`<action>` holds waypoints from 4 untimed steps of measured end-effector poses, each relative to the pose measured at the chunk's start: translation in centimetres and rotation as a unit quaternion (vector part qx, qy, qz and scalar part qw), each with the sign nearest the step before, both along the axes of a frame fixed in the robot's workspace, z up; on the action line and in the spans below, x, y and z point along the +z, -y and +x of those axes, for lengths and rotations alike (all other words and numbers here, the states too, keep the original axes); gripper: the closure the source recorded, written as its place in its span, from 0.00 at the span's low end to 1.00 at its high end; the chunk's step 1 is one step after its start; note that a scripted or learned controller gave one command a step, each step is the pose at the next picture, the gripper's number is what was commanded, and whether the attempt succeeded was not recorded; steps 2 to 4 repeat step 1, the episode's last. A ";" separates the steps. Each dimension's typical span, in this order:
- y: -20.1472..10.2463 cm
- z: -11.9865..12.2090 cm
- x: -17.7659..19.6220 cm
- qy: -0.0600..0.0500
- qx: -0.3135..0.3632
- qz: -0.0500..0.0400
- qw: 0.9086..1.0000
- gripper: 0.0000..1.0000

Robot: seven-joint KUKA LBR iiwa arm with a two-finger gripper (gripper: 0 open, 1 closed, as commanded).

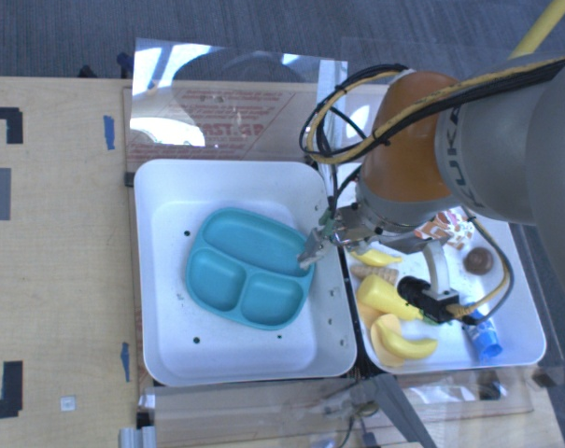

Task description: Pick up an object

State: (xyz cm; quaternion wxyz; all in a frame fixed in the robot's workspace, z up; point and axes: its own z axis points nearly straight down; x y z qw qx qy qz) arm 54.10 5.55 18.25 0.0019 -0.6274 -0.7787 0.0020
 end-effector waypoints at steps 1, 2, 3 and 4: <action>7.9 1.0 0.2 0.003 -0.015 -0.001 1.000 0.00; 7.9 1.0 0.2 0.003 -0.015 -0.001 1.000 0.00; 7.9 1.0 0.2 0.003 -0.015 -0.001 1.000 0.00; 7.9 1.0 0.2 0.003 -0.015 -0.001 1.000 0.00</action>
